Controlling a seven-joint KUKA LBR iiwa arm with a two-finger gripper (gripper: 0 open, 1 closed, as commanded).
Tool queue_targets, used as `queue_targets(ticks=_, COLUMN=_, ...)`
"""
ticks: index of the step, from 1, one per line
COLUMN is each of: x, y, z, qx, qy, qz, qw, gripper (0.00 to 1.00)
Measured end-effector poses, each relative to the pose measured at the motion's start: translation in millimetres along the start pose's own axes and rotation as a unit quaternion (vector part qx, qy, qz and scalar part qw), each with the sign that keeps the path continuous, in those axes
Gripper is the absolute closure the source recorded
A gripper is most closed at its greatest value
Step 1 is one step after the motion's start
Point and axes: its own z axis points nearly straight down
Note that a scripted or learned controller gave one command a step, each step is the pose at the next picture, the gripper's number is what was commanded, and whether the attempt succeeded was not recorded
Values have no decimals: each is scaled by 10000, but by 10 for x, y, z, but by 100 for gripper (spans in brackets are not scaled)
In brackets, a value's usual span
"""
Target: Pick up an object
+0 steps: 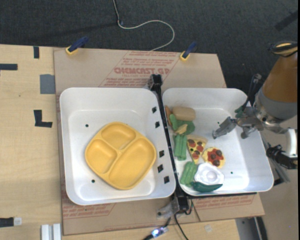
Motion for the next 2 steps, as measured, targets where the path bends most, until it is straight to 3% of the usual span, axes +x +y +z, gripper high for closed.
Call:
queue_targets(ticks=1, x=1, y=32, z=-74, qx=-66, qy=-14, qz=-17, qw=10000, gripper=0)
queue_targets(ticks=2, x=-2, y=132, z=467, qx=-46, qy=-15, qz=-20, qw=10000, gripper=0)
